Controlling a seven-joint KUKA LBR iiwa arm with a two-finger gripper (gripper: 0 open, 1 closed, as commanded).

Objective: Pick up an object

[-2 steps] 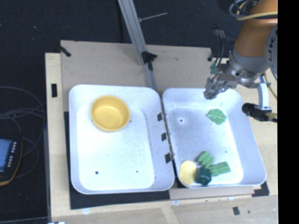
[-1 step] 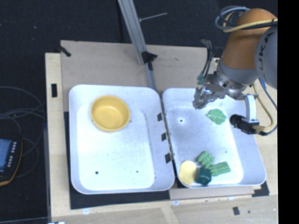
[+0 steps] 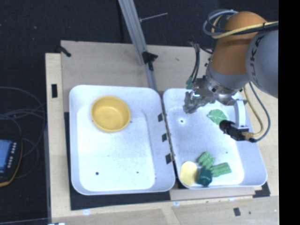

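A yellow bowl [image 3: 111, 113] sits in the left bin [image 3: 117, 172], near its far left corner. In the right bin [image 3: 248, 172] a light green flat piece [image 3: 217, 116] lies toward the far right. At the near edge of that bin a pale yellow round object [image 3: 189, 172], a dark teal block [image 3: 204, 176] and two green pieces [image 3: 206, 159] [image 3: 221, 168] lie clustered together. My gripper [image 3: 191, 103] hangs over the far left part of the right bin, left of the light green piece, with nothing visible between its fingers.
A grey metal bar [image 3: 133, 27] slants from the top of the view down to the gap between the bins. Cables and a black connector [image 3: 234, 129] trail from the wrist over the right bin. A handheld device [image 3: 8, 158] lies off the bench at the left.
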